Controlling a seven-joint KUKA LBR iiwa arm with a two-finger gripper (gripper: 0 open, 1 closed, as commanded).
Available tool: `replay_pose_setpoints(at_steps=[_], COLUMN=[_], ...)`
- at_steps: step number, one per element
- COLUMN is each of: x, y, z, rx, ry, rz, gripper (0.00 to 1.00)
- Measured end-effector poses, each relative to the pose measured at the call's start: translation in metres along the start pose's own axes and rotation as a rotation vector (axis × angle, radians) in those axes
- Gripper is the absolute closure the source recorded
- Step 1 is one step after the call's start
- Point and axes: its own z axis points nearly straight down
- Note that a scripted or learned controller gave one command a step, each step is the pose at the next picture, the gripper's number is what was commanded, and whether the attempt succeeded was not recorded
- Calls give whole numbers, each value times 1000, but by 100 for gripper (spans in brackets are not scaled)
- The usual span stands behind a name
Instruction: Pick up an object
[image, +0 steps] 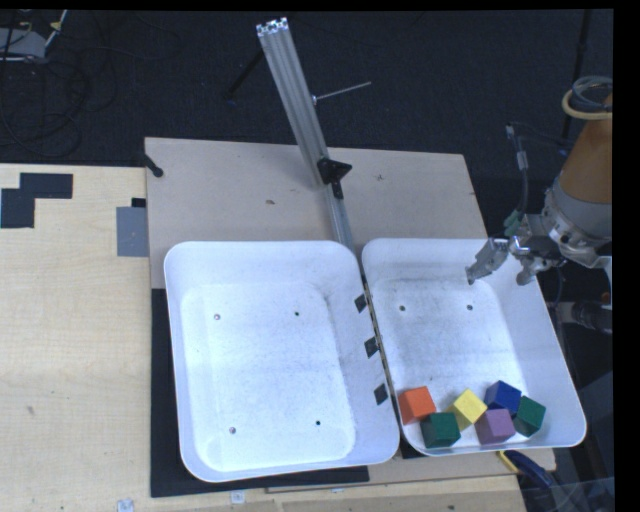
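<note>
**Clearly a reach ahead: blocks sit far from the gripper**

Six small blocks cluster in the near corner of the right bin (560, 380): an orange block (417, 403), a yellow block (469, 407), a blue block (504, 395), a purple block (494, 425) and two green blocks (439, 430) (530, 414). They look rigid and light, probably easy to pinch across flat opposite faces; the orange one, at the cluster's edge, seems most accessible. The gripper (505, 256) hovers over the bin's far edge, fingers spread and nothing between them, well apart from the blocks. The left bin (180, 300) adjoins on the surface (70, 320).
</note>
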Motion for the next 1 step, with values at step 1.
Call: replay_pose_setpoints(at_steps=[1], x=[-20], y=[-73], z=[-57], rx=[-2], ry=[-1], rz=[8], gripper=[0])
